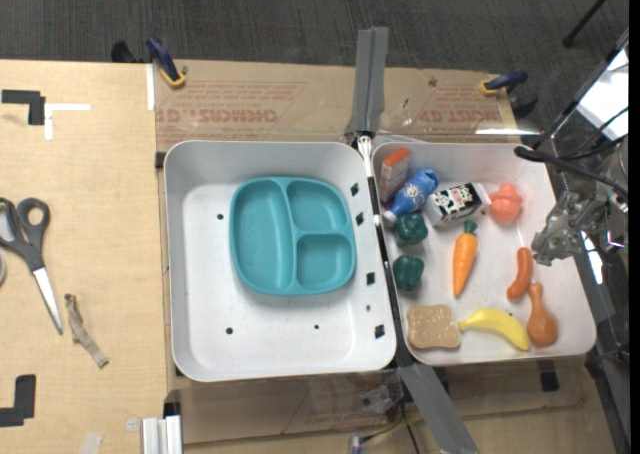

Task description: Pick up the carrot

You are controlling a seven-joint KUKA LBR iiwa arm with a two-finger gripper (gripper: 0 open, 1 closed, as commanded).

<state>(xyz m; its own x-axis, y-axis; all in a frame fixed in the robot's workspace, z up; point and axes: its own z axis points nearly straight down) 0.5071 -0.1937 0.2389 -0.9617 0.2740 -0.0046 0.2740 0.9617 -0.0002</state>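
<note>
1. carrot (464,256) lying in the right bin (572,170), green top up, just below the small milk carton (457,201).
2. flanked by two green peppers (408,251) on the left and an orange sausage (519,274) on the right; banana (497,327) and toast slice (433,327) below.
3. gripper (556,239) at the bin's right rim, apart from the carrot; jaw state impossible to tell.
4. teal divided plate (293,236) in the left bin (190,272).

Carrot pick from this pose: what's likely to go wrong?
1. The carrot lies among clutter: the milk carton sits just above its green top, so a wide approach may nudge that instead.
2. The gripper hovers at the right bin's far edge, nearer the orange sausage than the carrot; similar colour and shape invite a wrong pick.
3. The carrot tapers, so a pinch near its tip could slip.
</note>
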